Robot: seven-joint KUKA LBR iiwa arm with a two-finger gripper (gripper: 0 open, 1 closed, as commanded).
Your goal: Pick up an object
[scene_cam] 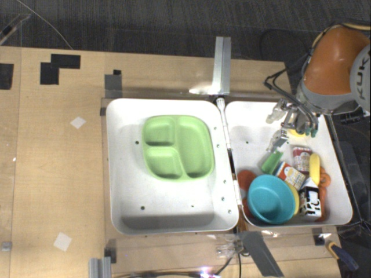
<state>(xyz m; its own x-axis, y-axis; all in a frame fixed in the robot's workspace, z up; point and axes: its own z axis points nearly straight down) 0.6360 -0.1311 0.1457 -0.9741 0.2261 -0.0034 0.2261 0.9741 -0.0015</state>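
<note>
Objects (290, 181) heaped in right white bin (342, 213), gripper (288, 126) above, finger state unclear; wooden bench (52, 167), dark floor (145, 10)

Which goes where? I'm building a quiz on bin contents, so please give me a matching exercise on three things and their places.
Things:
1. green divided plate
2. blue bowl
3. gripper

Places:
a. near end of the right bin
b. over the far end of the right bin
c. middle of the left bin

Pairs: 1-c, 2-a, 3-b
</note>
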